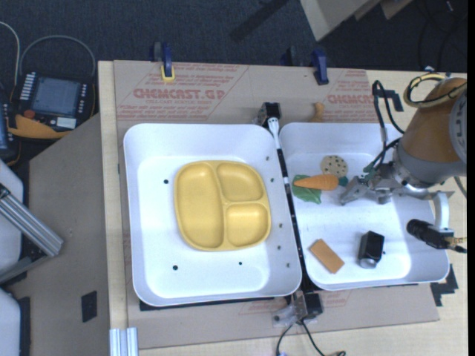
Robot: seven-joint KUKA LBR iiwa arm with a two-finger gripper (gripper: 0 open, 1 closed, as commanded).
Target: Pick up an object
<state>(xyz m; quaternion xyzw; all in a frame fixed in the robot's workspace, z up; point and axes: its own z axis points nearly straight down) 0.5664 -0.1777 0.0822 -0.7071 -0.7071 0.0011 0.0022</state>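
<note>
The toy carrot lies in the right bin. I see my gripper low beside it, maybe to grab it; I cannot tell its state.

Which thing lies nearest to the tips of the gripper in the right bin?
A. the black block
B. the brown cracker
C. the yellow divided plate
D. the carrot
D: the gripper has its tips just beside the carrot, while the other things lie farther away.
</note>
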